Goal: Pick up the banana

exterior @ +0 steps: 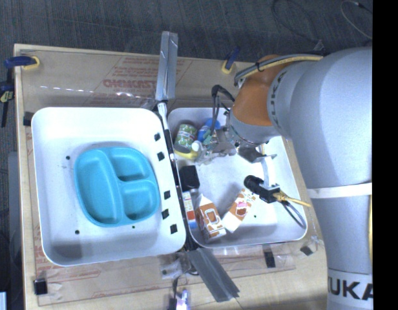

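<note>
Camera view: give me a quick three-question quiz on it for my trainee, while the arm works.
1. True or false: the blue tray lies in the right bin.
2. Over which bin is the gripper? A) the left one B) the right one C) neither
3. Fill in: the two cartons lie in the right bin toward the view's ____ edge.

Key:
1. False; the tray is in the left bin.
2. B.
3. Bottom.
</note>
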